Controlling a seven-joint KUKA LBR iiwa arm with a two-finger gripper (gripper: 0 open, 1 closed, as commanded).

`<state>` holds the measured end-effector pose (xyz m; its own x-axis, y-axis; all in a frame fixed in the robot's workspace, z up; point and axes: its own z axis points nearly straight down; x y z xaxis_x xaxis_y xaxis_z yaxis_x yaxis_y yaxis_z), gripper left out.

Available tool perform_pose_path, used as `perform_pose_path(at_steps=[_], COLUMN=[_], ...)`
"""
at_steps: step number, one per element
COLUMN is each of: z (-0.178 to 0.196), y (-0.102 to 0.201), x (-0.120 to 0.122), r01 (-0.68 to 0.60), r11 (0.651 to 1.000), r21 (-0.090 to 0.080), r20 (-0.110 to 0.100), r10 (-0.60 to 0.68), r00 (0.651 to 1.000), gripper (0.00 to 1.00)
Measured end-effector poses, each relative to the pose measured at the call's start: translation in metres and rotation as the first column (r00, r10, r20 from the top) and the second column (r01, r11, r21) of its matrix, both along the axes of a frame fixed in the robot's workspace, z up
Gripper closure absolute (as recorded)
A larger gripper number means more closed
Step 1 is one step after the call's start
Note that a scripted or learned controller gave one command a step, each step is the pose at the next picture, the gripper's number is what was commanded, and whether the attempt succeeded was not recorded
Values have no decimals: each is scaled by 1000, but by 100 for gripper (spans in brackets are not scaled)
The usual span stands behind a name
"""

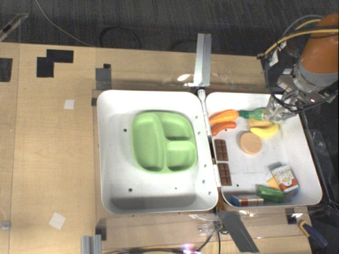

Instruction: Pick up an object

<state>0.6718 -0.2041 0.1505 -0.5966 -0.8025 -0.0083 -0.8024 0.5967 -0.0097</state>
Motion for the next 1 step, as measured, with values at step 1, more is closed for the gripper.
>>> perform_pose_path(at_steps=[1], z=[6], y=[0], x=[0], r01=[-359], r11=[933], r21=[-4], r20=[-1], r10=[359], r00=[933], gripper=[100])
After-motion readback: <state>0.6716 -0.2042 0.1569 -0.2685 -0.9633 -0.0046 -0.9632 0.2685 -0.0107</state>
